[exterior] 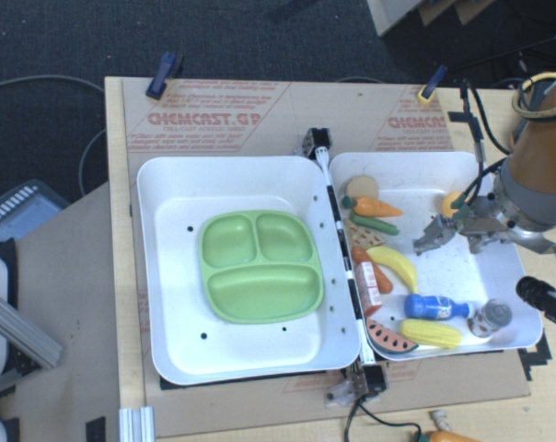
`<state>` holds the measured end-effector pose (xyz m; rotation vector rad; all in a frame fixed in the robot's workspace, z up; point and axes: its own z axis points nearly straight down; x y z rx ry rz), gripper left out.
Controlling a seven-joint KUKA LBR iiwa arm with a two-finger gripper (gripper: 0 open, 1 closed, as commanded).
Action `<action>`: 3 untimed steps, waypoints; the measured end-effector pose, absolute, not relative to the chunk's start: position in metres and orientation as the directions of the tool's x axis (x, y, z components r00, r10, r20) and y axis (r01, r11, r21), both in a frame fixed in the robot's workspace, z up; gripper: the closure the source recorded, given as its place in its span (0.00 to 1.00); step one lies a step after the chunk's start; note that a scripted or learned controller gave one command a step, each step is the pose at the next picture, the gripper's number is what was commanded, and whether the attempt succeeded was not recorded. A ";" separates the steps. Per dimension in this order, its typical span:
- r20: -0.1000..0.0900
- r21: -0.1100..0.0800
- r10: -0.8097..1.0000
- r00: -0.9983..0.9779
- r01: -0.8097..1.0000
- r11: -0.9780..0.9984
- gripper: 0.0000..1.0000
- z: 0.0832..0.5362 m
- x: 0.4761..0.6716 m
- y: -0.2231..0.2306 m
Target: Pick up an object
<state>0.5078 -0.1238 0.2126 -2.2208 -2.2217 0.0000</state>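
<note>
The right bin (462, 166) holds several toy foods. A carrot (376, 208) lies over a green vegetable (374, 225) near a beige round piece (361, 188). A banana (395, 266) and a red packet (370, 280) lie in the middle. A blue bottle (436, 307), a corn cob (432, 335), a watermelon slice (389, 337) and a silver can (492, 316) sit along the front. My gripper (436, 234) hangs over bare bin floor to the right of the carrot and above the banana, with nothing seen in it. A small yellow piece (455, 201) peeks out behind it.
The left bin (167, 247) holds a green divided plate (260, 267). A black clamp strip (338, 247) runs between the two bins. The arm (536, 173) covers the right bin's far right side. Cables trail at the upper right.
</note>
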 end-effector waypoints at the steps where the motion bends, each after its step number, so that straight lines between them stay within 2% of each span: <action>1: 0.001 -0.002 1.000 0.000 1.000 0.000 0.00 0.138 0.512 -0.092; 2: -0.001 0.001 1.000 0.000 1.000 0.000 0.00 0.112 0.516 -0.098; 3: -0.012 0.019 1.000 0.007 1.000 -0.007 0.00 0.108 0.525 -0.104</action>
